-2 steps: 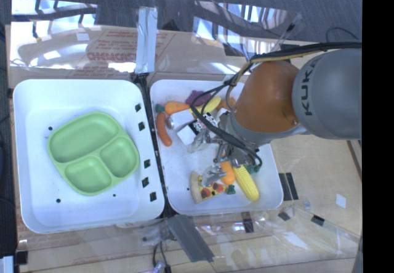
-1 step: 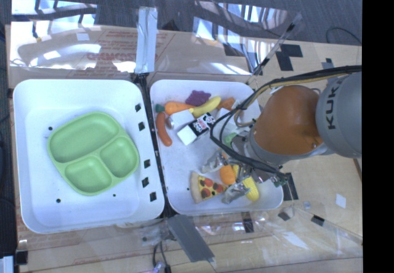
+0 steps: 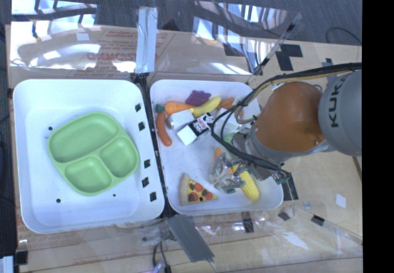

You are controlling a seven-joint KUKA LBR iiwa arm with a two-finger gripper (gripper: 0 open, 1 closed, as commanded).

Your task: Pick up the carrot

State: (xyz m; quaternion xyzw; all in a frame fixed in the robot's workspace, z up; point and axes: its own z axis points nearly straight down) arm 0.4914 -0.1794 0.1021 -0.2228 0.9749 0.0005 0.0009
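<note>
One carrot (image 3: 164, 129) lies against the right bin's (image 3: 266, 205) left wall, long axis running twelve to six. It sits at ten o'clock from the gripper (image 3: 229, 174), well apart; whether the gripper is open cannot be told.

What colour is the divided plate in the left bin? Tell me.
Light green, plain: the divided plate shows clearly in the camera view.
</note>
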